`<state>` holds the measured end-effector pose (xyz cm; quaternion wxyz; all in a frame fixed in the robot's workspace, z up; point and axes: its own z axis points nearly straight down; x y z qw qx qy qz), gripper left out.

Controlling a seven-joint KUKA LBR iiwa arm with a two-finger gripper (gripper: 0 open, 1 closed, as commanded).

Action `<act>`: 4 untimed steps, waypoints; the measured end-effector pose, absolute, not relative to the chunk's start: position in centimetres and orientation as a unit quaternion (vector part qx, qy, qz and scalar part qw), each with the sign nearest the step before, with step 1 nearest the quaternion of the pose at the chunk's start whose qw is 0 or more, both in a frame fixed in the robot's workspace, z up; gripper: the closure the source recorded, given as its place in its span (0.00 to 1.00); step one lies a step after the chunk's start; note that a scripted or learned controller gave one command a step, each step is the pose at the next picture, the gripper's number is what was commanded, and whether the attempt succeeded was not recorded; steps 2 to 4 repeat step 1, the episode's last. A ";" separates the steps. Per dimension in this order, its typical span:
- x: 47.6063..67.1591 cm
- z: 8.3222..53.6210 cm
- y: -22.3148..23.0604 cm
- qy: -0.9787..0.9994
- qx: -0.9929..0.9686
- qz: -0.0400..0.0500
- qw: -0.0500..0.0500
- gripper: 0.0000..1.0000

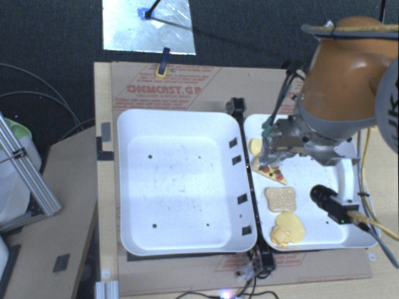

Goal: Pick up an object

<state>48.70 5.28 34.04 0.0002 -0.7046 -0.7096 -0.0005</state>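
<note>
The right bin [324, 237] holds several toy food pieces. A pizza slice [273, 173] lies near the bin's left wall. A square slice of toast [280, 199] lies in front of it, with a lumpy yellow piece [288, 229] by the front wall. A small yellow piece [255, 146] sits further back against the left wall. My gripper [272, 154] hangs low over the back left part of this bin, right above the pizza slice's far end and beside the small yellow piece. The arm's grey and orange body hides the back right of the bin.
The left bin [181, 120] sits beside the right one, with a black divider strip [244, 173] between them. Both rest on a cardboard sheet [168, 86]. A shiny metal plate [148, 17] lies on the dark floor behind. An aluminium frame [25, 167] stands at the far left.
</note>
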 end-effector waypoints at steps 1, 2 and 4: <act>48.7 39.3 7.6 -0.709 -0.705 -0.003 -0.002 1.00; 48.7 39.3 7.6 -0.709 -0.705 -0.003 -0.002 1.00; 48.7 39.3 7.6 -0.709 -0.705 -0.003 -0.002 1.00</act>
